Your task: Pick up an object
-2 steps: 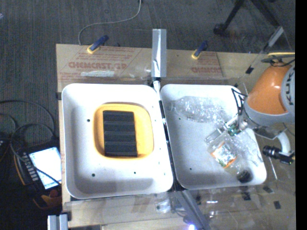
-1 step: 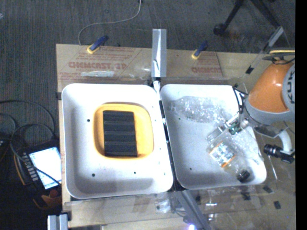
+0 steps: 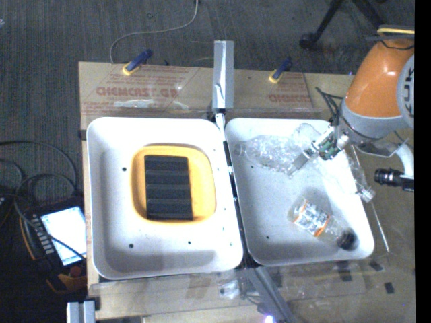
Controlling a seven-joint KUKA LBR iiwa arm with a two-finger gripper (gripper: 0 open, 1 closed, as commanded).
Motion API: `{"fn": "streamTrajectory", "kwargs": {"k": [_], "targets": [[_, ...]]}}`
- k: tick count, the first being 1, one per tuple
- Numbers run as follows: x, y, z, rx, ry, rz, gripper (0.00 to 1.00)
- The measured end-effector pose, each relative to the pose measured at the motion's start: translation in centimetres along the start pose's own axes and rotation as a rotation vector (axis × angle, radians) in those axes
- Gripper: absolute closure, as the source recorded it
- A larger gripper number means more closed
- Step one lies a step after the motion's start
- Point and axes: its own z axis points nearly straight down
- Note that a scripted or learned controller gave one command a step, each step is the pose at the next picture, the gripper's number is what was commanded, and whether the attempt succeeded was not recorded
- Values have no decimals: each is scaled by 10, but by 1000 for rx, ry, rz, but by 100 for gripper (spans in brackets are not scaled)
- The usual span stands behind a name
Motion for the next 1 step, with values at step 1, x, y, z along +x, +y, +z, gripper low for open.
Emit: {"fn": "streamTrajectory", "kwargs": {"k": [1], "targets": [[12,74,7,3,0,196,100]]}}
